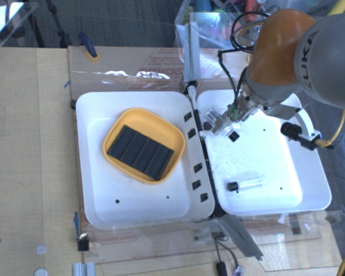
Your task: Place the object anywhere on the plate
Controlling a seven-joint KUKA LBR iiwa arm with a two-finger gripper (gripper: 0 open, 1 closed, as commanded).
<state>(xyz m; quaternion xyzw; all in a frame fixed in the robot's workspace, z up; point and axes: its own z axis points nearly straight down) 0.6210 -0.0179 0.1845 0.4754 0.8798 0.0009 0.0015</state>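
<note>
From the camera above, the object lies flat on the floor of the right bin, in its lower middle part: a small clear tube with a black cap. Its long axis runs nearly left to right, tipped slightly upward toward the right, and the cap points left. The body is see-through and glossy, almost lost against the white plastic.

The yellow plate sits in the left bin, well apart from the tube. It is a rounded square with a raised rim, and a dark ribbed slab lies across it on a slant.

The claw hangs over the right bin's upper left corner; I cannot tell how wide it stands.

Both bins rest on the pale wooden desk.
</note>
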